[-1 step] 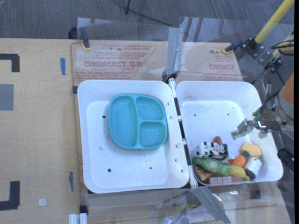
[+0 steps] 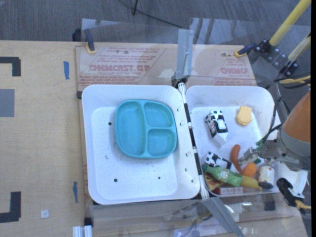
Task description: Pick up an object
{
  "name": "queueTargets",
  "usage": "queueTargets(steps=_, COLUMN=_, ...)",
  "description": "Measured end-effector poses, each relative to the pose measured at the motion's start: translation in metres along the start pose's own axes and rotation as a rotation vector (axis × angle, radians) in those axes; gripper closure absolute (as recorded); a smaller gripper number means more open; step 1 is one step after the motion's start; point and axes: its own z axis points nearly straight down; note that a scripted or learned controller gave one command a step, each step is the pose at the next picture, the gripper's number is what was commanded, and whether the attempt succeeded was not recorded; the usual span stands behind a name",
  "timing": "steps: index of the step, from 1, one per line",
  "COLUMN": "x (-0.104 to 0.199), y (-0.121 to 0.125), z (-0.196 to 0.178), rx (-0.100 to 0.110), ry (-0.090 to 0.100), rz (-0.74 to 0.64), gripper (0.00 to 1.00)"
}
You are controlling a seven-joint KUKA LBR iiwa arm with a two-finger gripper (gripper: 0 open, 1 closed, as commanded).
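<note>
Light wood counter (image 2: 39, 132) at left with blue tape strips (image 2: 66, 69) and black corner marks. Dark carpet floor along the top. Left bin (image 2: 94, 147) holds a teal divided plate (image 2: 146, 128), lying flat. Right bin (image 2: 266, 100): cow-patterned toy (image 2: 216, 122) mid-bin, yellow waffle-like piece (image 2: 243, 115) beside it, red sausage (image 2: 235, 154), green bottle (image 2: 224, 174) and orange piece (image 2: 250, 170) crowded at the near edge. Gripper (image 2: 256, 154) sits low just right of the sausage; can't tell the fingers' spread or any hold. Yellow poles top right.
</note>
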Motion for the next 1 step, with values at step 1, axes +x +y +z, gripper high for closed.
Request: queueTargets(steps=1, x=-0.0015, y=0.0031, z=-0.0083, rx=-0.007, ry=-0.003, rz=0.003, gripper=1.0)
